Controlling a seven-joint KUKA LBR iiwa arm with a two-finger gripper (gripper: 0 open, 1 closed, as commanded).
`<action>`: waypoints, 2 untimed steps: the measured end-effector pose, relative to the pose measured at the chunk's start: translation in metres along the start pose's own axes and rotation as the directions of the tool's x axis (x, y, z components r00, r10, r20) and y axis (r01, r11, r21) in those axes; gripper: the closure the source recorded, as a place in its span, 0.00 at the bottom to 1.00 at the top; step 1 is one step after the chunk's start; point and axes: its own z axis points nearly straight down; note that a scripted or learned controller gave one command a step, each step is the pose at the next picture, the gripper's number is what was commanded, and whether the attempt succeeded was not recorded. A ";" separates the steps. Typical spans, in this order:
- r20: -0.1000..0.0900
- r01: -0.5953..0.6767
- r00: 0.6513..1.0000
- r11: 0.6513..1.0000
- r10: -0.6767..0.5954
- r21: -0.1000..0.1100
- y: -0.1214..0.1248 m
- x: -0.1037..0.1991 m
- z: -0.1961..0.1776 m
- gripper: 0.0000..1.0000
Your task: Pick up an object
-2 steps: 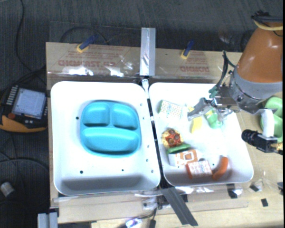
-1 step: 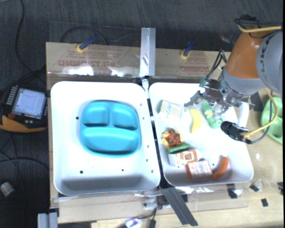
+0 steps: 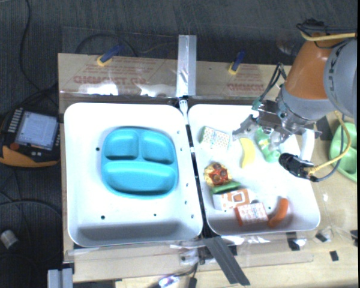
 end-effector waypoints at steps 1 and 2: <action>0.000 -0.135 0.991 0.991 0.135 -0.002 0.023 -0.051 0.112 0.00; -0.001 -0.131 0.991 0.991 0.131 0.007 0.022 -0.050 0.106 1.00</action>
